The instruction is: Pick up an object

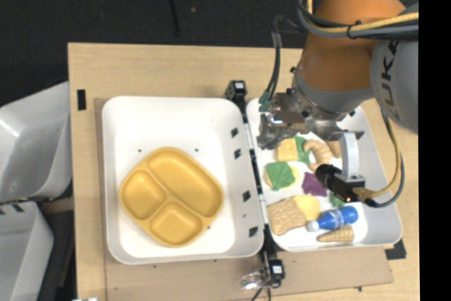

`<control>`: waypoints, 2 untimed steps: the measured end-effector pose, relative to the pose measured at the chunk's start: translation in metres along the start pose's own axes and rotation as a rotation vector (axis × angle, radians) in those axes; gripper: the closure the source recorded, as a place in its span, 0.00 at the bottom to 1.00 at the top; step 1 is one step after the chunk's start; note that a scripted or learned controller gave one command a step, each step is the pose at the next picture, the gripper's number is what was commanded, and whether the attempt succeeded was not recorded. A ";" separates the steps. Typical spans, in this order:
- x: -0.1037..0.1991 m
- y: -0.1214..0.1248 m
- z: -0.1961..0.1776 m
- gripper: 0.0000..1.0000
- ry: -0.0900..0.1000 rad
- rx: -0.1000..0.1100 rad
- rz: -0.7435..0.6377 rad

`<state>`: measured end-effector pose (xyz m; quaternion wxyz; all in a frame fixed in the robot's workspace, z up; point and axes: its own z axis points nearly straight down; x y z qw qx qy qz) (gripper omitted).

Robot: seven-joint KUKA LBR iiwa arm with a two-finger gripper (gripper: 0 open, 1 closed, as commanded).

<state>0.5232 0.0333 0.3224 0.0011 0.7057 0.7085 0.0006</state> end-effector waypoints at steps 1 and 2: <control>0.052 0.042 -0.111 1.00 0.003 -0.014 -0.003; 0.003 -0.001 -0.040 1.00 -0.002 0.009 0.008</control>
